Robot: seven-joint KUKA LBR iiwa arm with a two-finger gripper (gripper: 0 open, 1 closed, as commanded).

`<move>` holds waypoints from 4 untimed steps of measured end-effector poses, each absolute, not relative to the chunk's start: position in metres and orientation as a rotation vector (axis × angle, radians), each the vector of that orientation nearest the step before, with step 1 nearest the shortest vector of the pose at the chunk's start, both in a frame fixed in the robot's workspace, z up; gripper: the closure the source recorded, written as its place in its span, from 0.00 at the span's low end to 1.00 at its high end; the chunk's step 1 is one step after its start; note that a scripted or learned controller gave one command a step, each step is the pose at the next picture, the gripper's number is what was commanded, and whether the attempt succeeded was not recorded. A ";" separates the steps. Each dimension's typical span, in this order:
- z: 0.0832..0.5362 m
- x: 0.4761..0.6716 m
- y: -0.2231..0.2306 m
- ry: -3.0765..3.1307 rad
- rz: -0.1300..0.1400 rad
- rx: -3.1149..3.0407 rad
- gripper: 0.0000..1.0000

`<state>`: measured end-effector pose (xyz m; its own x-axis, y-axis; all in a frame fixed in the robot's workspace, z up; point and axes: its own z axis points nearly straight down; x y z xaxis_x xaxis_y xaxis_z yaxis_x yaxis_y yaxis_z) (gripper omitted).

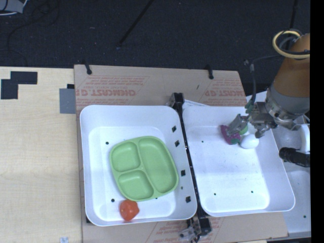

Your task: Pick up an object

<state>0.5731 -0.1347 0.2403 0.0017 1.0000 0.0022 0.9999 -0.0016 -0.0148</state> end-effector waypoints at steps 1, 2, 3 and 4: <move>0.247 0.575 -0.135 -2.221 0.001 -2.220 0.00; 0.204 0.572 -0.132 -2.217 0.007 -2.216 0.00; 0.151 0.576 -0.140 -2.217 0.007 -2.217 0.00; 0.107 0.573 -0.138 -2.216 0.006 -2.218 0.00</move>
